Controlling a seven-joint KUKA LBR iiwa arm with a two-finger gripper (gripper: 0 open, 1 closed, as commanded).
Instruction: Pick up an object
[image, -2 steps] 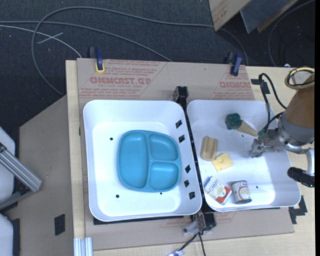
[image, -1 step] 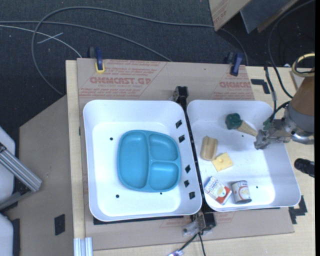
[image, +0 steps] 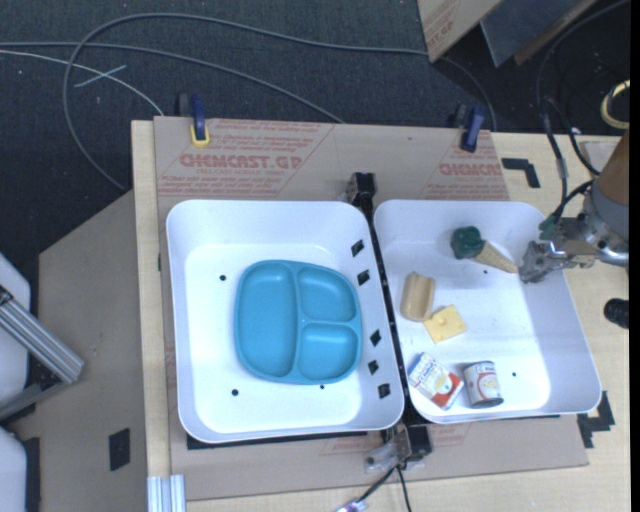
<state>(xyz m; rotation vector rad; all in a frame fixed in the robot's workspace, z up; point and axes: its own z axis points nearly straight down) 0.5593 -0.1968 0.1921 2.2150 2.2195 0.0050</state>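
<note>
Your hand (image: 535, 262) hovers at the right bin's (image: 560, 330) far edge, grip state unclear from up here; the green-topped cone (image: 478, 248) lies just left of it.

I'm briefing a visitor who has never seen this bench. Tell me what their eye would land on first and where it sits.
The blue divided plate stands out most, lying in the middle of the left bin. Next come the small things scattered in the right bin: a green-topped toy near the back, a yellow cheese wedge in the middle, and a small can at the front. The gripper hangs over that bin's right rim.
</note>
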